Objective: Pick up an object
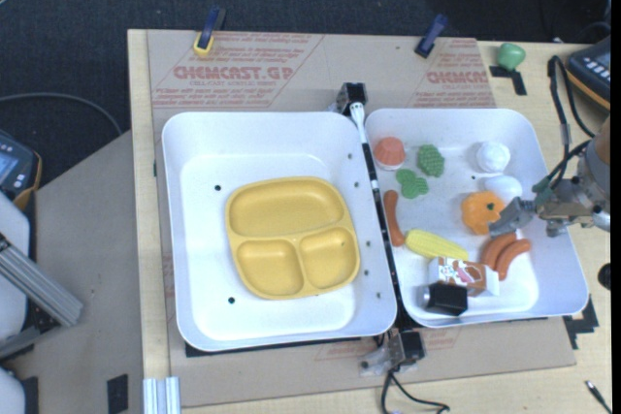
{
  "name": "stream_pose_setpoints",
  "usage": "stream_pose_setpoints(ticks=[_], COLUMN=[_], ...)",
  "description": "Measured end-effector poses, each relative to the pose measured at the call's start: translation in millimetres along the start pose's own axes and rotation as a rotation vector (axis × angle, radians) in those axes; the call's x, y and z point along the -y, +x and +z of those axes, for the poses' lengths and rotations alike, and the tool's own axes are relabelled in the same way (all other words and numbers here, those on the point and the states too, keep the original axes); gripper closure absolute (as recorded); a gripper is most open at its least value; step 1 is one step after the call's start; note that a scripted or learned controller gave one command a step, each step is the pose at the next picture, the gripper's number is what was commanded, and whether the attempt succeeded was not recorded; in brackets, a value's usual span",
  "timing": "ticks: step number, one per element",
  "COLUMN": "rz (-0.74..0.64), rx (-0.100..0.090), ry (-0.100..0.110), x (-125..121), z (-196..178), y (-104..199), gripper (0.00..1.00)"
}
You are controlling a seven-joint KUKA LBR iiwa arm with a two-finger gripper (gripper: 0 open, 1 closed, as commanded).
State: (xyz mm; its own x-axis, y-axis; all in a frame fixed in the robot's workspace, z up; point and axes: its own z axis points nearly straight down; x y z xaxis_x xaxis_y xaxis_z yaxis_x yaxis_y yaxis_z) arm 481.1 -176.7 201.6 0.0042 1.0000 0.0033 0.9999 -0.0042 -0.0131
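Right-middle of frame | tool (pixel 512 216) beside orange toy (pixel 481 211), can't tell its state | light, smooth, rounded; pinch across the middle

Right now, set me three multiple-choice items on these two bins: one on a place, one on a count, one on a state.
1. Where does the yellow tray lie?
A. left bin
B. right bin
C. on the cardboard outside both

2. How many green items lie in the right bin?
A. none
B. two
C. five

3. How does the gripper stand?
A. over the left bin
B. over the right bin, beside the orange
C. off the bench

Key: 1 A, the tray sits inside the left bin's walls. 2 B, two green pieces lie near the red disc. 3 B, its tip is by the orange's right side.
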Motion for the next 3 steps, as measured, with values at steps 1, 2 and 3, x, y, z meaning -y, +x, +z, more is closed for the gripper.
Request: stream_pose_setpoints(ticks=[1,2,3], rz=[-0.004,-0.003,-0.003], rx=[0.003,0.0,0.004], ry=[-0.013,-0.007,-0.015], x=[-3,7,2], z=[-6,45,106], y=[0,-1,1], gripper=[0.0,0.0,0.0])
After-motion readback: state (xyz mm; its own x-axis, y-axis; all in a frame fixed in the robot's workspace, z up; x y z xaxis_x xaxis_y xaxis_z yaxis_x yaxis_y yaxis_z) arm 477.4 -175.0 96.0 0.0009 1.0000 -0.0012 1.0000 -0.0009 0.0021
